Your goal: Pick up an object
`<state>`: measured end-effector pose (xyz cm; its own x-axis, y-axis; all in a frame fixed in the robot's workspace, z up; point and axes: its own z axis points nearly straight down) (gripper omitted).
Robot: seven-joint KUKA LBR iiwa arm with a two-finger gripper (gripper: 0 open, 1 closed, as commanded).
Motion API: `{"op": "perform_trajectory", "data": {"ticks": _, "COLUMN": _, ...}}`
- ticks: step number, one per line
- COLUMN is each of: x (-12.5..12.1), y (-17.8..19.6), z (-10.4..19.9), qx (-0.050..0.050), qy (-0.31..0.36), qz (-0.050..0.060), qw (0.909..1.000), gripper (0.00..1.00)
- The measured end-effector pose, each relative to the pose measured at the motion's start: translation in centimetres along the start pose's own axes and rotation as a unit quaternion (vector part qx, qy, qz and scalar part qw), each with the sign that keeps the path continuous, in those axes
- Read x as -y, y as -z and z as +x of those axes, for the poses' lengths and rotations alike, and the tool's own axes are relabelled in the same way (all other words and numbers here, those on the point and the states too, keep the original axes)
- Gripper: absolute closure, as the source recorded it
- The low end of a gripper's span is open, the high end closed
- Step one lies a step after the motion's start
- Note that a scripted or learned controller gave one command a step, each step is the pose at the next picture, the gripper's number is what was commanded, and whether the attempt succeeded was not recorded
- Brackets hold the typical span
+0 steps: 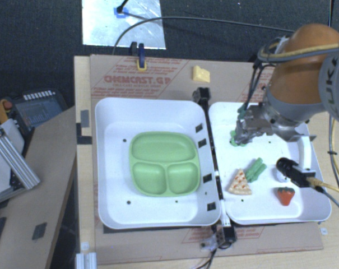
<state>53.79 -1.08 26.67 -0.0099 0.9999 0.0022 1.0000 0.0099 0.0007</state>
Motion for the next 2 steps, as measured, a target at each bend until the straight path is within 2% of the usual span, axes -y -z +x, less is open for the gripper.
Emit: {"op": "perform_trajectory", "data": {"ticks": 2, "x": 2.7, "y": -0.9, "z": 10.2, "qx": 0.0, "qy": 0.0, "qz": 0.0, "qw": 1.0, "gripper": 1.0}}
